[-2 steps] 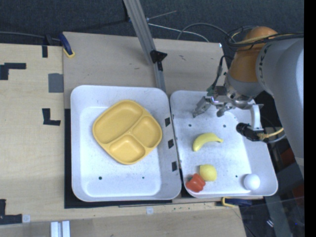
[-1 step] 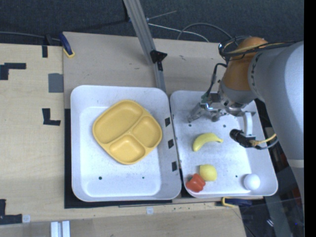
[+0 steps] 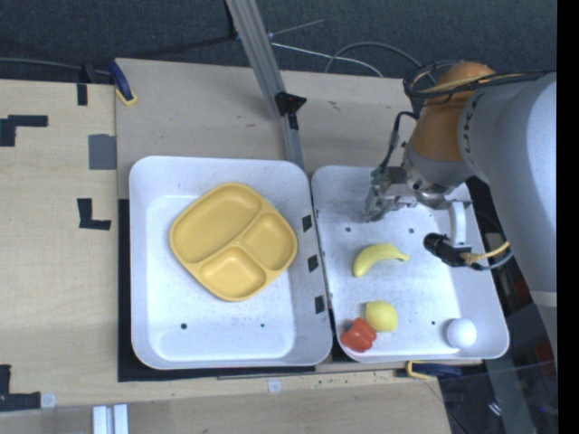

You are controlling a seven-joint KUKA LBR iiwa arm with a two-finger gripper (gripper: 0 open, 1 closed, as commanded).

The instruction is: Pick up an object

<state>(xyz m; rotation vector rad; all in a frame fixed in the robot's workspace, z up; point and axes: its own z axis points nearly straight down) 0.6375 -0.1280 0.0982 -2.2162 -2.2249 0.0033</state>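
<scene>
Red fruit sits untouched below the banana; above that banana hovers the pincer, jaws apart, nothing grasped yet.

bare bin floor around banana, lemon

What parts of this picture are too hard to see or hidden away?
- Pincer: in the camera view it is small and blurry over the right bin, so open or shut cannot be told.
- Red object: too small and blurry to name; it touches the lemon.
- Arm: cut off by the right edge.
- Bin floor under the yellow divided plate: hidden by it.
</scene>
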